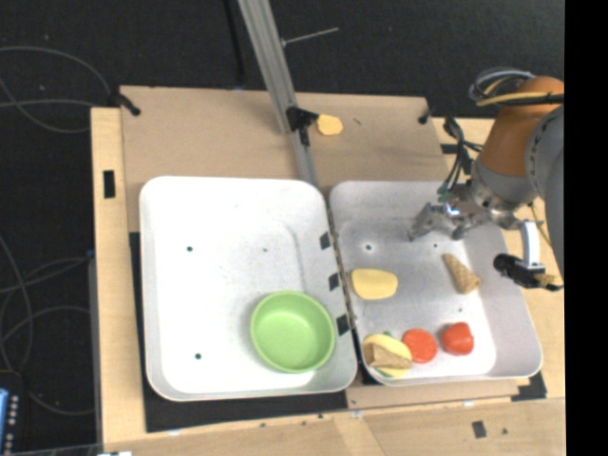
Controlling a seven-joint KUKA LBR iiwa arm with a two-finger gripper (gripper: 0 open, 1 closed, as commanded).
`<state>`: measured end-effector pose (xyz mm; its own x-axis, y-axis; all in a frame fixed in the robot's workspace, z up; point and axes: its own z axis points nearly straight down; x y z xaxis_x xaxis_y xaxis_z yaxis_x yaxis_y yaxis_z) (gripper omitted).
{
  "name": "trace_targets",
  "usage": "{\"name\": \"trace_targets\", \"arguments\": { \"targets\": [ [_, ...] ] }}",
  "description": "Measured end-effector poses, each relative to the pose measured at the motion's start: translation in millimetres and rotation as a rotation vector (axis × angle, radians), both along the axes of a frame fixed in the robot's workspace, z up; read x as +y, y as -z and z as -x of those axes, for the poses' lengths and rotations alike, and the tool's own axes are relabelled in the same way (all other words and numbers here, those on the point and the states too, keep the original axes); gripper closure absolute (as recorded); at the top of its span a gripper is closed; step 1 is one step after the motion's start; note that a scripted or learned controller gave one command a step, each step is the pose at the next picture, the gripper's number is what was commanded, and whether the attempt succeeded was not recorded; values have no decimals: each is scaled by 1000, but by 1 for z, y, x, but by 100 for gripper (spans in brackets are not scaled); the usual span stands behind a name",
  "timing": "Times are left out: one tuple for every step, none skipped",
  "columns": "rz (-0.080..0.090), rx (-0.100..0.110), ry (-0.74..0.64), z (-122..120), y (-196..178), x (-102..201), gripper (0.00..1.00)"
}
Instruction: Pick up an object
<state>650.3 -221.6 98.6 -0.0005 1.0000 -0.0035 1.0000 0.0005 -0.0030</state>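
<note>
Bins sit side by side on the table [209, 141], two shallow white ones. The left bin [218, 236] holds a green bowl [292, 331] near its lower right corner. The right bin [408, 207] holds a pale yellow block [374, 284] by its left wall, a tan wedge-shaped piece [462, 274] to the right of that, and along the lower edge a yellow-and-tan item [388, 353] (possibly a toy sandwich, though it is too small to be sure), a red-orange ball [419, 345] just beside it and a red block [458, 338]. The end effector [439, 221] hangs over the upper part of the right bin, above the tan piece and apart from it; whether it is spread or closed I cannot tell. A small yellow object [330, 124] lies on the table beyond the bins.
</note>
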Motion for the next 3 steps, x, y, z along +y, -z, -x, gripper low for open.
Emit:
{"name": "trace_targets", "arguments": {
  "targets": [
    [5,-8,-2,-2,-15,-1,100],
    [-2,-12,-2,-7,-81,-3,100],
    [-1,-12,-3,-4,-146,-4,100]
  ]
}}
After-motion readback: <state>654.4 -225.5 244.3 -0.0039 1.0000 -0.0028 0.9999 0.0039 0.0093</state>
